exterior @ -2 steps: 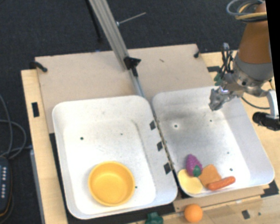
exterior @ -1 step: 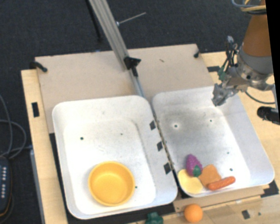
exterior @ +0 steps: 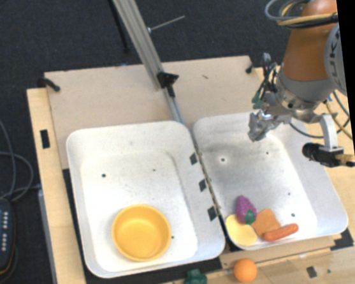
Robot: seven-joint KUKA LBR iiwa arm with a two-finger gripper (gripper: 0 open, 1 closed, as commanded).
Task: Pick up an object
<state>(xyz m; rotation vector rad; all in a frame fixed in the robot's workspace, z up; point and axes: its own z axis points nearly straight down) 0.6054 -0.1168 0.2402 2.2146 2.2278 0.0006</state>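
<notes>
Claw (exterior: 257, 126) over right bin (exterior: 311, 183) far edge, grip state unclear, toys near corner, yellow bowl (exterior: 141, 232) left bin (exterior: 128, 157).

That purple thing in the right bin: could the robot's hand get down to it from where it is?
Probably yes. The hand hovers over the same bin's far end, with bare floor between. The purple thing lies uncovered, though other items crowd its near side.
</notes>
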